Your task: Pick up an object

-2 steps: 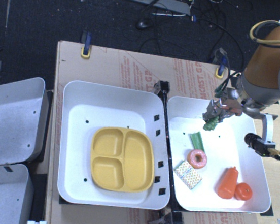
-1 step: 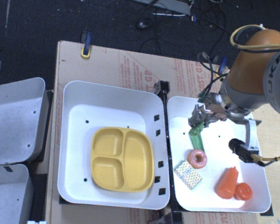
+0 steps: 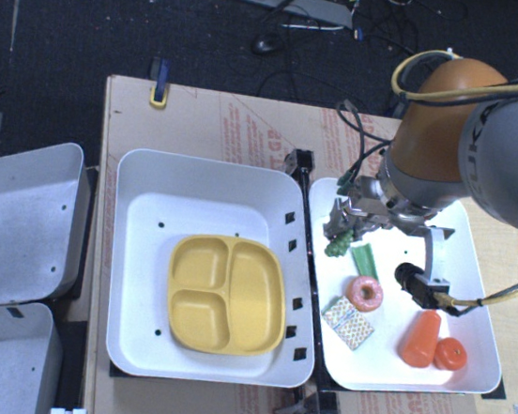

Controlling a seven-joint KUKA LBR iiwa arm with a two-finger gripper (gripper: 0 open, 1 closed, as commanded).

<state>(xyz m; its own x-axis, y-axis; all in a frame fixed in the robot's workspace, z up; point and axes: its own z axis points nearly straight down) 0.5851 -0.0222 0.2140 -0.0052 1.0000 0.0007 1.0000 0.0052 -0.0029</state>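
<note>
Green object [image 3: 362, 258] (elongated) beside pink doughnut [image 3: 364, 293]

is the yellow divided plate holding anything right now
Empty. All three compartments of the yellow plate show bare yellow; it lies flat in the left bin.

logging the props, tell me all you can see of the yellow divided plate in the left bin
The yellow plastic-looking divided plate is a rounded rectangle with a raised rim and three compartments: two side by side at the far end and one wider one across the near end. All three look bare. It lies flat, slightly turned, near the middle of the left shallow white bin, touching nothing else.
</note>
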